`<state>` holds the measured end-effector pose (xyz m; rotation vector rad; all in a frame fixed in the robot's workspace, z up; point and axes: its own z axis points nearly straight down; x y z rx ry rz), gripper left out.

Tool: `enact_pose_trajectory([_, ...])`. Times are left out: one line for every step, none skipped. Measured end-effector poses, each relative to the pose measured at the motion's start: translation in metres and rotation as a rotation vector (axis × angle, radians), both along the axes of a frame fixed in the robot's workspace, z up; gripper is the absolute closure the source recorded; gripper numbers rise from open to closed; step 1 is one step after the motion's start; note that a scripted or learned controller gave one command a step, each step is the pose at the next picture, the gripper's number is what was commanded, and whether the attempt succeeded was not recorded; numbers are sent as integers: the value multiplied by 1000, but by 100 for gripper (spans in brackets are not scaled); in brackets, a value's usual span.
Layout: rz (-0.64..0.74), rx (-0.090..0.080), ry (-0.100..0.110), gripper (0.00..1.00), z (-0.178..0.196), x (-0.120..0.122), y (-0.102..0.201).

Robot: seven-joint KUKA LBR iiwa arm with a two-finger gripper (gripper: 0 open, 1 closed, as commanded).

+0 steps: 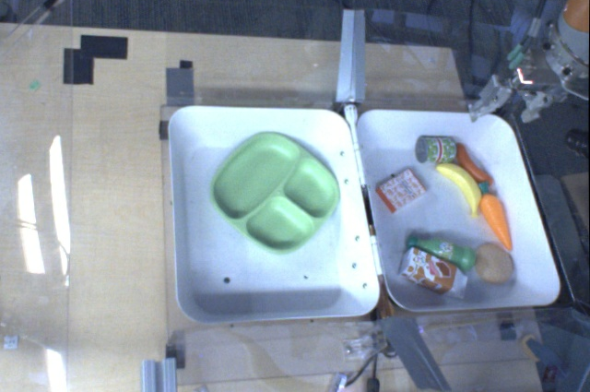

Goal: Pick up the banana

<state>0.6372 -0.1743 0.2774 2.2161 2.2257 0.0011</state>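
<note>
The yellow banana [462,185] lies in the right bin [530,196], in its upper right part, slanting from upper left to lower right. A small can [436,148] touches its upper end, and a carrot [496,220] lies just to its right. My gripper [507,102] hangs over the bin's far right corner, above and to the right of the banana and well apart from it. Its fingers are spread open with nothing between them.
An orange-red item [473,165] is wedged between the can and the banana. The right bin also holds a red-and-white packet [402,190], a green-topped carton [431,265] and a potato [495,266]. A green divided plate [275,189] sits in the left bin [194,224].
</note>
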Motion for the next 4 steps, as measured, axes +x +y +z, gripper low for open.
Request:
enact_pose_trajectory([-81, -1, -1, 0, -111, 6, -4])
enact_pose_trajectory([-23, -1, -7, 0, -191, -16, 10])
enact_pose_trajectory([-29, 0, -3, 0, -176, -34, 14])
enact_pose_trajectory([134, 0, -2, 0, -161, -58, 18])
